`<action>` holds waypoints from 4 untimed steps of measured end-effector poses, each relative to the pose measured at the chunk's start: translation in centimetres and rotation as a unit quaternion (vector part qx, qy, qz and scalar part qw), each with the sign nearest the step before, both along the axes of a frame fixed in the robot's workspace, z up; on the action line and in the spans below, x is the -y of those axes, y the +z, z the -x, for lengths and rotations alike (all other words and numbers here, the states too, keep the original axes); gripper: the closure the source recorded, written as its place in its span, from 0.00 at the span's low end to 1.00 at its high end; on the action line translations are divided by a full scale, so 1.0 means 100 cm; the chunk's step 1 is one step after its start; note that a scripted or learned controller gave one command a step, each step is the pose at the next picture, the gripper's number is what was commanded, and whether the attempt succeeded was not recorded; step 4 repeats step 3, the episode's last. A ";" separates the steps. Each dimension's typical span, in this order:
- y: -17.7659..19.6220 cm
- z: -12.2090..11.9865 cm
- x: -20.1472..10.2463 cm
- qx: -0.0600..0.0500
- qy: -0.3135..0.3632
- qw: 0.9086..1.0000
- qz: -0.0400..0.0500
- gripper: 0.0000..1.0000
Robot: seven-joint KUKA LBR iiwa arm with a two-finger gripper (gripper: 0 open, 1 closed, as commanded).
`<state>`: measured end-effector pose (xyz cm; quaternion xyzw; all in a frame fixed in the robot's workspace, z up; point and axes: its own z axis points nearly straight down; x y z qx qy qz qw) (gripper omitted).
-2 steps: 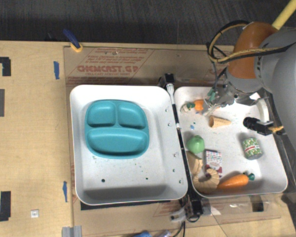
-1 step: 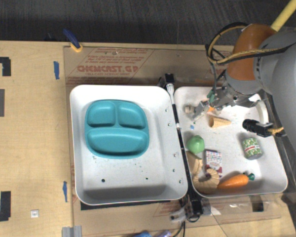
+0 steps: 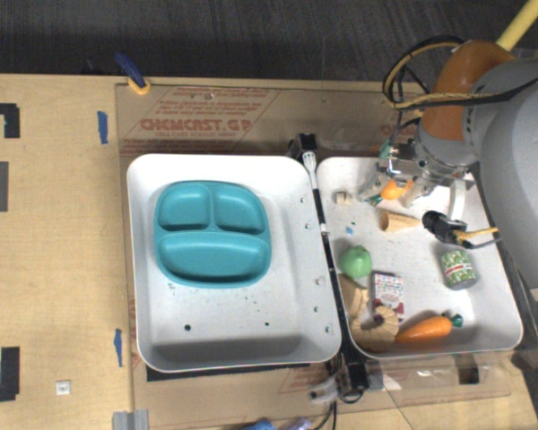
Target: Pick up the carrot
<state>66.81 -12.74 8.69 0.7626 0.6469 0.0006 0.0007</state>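
Camera view, read from the near edge outward: the carrot [image 3: 424, 329] is seen lying on its side along the near wall of the right bin [image 3: 500, 305], with its green top to the right. A heap of tan pieces [image 3: 374, 319] is set just beside it on the left. Farther in, a green ball [image 3: 357, 261], a printed packet [image 3: 387, 288] and a green-speckled pouch [image 3: 457, 268] are spread out. At the far end the gripper [image 3: 402, 183] hangs over a small orange piece [image 3: 393, 190] near a tan cone [image 3: 396, 220], well apart from the carrot. The approach to the carrot is judged not yet made. For the next move, the gripper would need to be raised, carried to the near wall and lined up across the carrot's body. Whether the gripper is spread or pressed together cannot be told, as its tip is masked by the wrist. What the orange piece is cannot be made out.
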 end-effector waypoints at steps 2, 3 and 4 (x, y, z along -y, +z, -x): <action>0.012 -0.001 0.001 0.001 0.001 1.000 0.003 0.00; 0.023 -0.002 0.001 0.001 0.003 1.000 0.004 1.00; 0.023 -0.002 0.001 0.001 0.003 1.000 0.004 1.00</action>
